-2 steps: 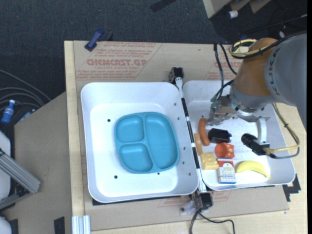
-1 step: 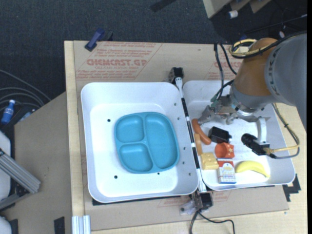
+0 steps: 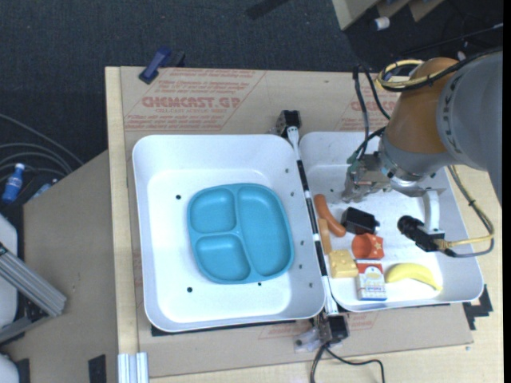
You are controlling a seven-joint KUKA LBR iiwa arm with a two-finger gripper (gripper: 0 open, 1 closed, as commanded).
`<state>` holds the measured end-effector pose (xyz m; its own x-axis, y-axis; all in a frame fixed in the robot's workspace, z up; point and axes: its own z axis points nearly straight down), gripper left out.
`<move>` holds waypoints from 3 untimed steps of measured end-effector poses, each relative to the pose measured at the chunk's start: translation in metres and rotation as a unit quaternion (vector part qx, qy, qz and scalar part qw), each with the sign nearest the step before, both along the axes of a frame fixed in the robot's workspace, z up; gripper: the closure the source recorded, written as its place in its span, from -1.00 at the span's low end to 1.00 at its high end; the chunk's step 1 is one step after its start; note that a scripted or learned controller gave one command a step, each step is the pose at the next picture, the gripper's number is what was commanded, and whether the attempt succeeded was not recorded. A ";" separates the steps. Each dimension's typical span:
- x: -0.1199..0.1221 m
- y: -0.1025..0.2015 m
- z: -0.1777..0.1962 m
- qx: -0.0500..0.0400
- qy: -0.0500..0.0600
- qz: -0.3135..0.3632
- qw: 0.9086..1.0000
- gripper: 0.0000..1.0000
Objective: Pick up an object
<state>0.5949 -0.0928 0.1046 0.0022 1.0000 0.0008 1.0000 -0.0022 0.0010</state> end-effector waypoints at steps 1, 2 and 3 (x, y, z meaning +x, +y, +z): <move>0.000 0.000 0.000 0.000 0.000 0.000 1.000 -1.00; 0.072 -0.014 -0.020 -0.001 0.000 0.001 1.000 -1.00; 0.073 -0.013 -0.009 -0.001 -0.001 0.002 1.000 1.00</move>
